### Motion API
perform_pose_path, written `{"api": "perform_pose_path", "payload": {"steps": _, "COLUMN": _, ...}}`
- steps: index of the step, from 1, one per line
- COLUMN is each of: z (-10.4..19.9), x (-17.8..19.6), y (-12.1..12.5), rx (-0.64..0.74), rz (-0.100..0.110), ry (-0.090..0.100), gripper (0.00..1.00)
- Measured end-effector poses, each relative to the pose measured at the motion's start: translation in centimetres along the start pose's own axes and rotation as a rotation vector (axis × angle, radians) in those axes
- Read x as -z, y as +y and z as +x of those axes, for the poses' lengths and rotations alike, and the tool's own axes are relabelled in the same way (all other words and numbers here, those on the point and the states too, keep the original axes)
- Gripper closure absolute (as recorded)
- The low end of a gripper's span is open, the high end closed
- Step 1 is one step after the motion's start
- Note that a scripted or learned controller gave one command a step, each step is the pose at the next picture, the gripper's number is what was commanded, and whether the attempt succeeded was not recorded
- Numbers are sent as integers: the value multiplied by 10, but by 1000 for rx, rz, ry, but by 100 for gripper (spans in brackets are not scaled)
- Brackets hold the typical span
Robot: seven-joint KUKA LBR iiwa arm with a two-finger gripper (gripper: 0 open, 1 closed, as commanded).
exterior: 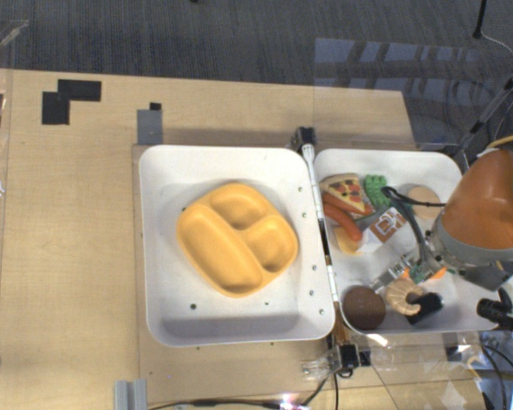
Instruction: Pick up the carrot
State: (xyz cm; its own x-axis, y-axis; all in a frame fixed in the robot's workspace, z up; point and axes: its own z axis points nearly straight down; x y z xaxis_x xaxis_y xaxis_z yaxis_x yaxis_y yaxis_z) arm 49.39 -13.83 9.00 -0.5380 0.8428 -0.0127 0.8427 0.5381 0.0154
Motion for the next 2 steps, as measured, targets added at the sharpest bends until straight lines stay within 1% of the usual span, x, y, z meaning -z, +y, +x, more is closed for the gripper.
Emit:
{"api": "perform_pose_path", "payload": {"steps": 1, "z": -1, "x": 12, "y": 4, "rx": 3, "rz": -8, "ry": -3, "gripper": 100}}
{"api": "perform_pose_path", "payload": {"steps": 2, "z": 0, "x": 12, "y": 4, "rx": 3, "rz": -7, "ry": -2, "gripper": 0}}
